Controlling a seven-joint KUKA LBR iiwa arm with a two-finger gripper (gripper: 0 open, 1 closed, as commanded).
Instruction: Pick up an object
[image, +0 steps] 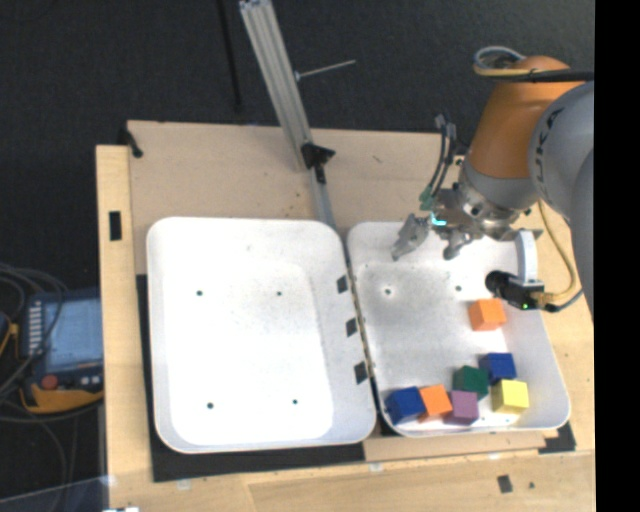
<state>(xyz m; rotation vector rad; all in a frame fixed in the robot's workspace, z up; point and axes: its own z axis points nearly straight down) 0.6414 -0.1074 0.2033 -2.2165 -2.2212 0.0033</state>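
Coloured blocks (462, 392), right bin (420, 310), near corner

No text, label, brand, number or sign can be read anywhere. The small screen (72, 335) left of the left bin (170, 330) glows pale blue, but what it displays is too blurred to read. The blocks in the right bin (420, 310) have plain faces with no marks, and the arm (520, 110) above that bin shows no legible lettering.
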